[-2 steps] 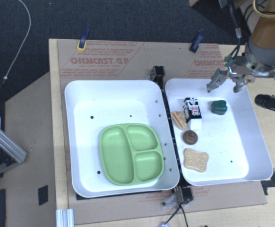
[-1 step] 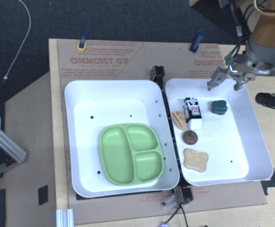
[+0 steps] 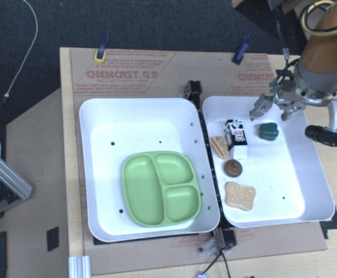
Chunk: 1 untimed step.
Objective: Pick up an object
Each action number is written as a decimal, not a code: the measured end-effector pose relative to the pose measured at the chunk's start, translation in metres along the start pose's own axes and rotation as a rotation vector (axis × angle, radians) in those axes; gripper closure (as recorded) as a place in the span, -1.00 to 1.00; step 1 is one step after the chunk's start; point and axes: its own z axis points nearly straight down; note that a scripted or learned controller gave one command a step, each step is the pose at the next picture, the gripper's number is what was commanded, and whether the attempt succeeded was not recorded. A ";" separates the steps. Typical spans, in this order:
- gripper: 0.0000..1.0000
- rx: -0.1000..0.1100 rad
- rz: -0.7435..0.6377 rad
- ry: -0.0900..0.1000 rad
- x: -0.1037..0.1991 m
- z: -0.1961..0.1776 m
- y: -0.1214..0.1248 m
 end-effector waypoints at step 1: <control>-1.00 0.005 0.000 0.000 -0.007 0.046 0.001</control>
